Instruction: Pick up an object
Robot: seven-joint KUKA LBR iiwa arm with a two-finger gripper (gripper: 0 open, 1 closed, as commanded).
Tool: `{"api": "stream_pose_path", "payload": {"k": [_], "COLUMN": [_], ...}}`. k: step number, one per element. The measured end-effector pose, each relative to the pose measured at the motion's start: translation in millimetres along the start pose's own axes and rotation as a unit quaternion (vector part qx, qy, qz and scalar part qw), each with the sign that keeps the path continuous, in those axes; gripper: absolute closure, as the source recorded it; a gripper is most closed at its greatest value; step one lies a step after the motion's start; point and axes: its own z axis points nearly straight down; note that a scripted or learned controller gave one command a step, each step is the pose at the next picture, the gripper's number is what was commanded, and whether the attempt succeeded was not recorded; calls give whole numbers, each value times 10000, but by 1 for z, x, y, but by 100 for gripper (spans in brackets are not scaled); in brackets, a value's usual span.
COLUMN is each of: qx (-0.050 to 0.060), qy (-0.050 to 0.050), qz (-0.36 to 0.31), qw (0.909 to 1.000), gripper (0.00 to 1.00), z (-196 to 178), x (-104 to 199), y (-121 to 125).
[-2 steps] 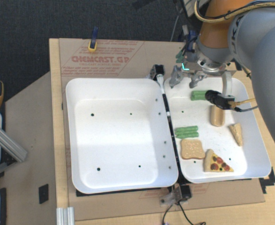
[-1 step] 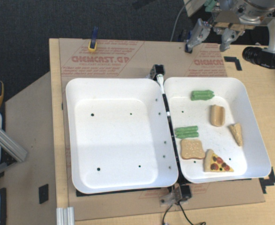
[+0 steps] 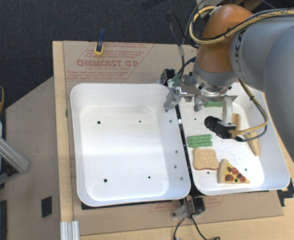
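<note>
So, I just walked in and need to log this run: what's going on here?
The grey arm reaches in from the right, with its gripper low over the far end of the right bin. Toy food lies loose in that bin: a green pod, a bread slice and a pizza slice. I can't tell whether anything is gripped.
</note>
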Motion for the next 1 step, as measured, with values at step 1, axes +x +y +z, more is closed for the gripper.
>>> {"api": "stream_pose_path", "payload": {"k": [1], "qx": [-177], "qy": [20], "qz": [-33], "qw": [9998], "gripper": [0], "z": [-185], "x": [45], "y": [-44]}}
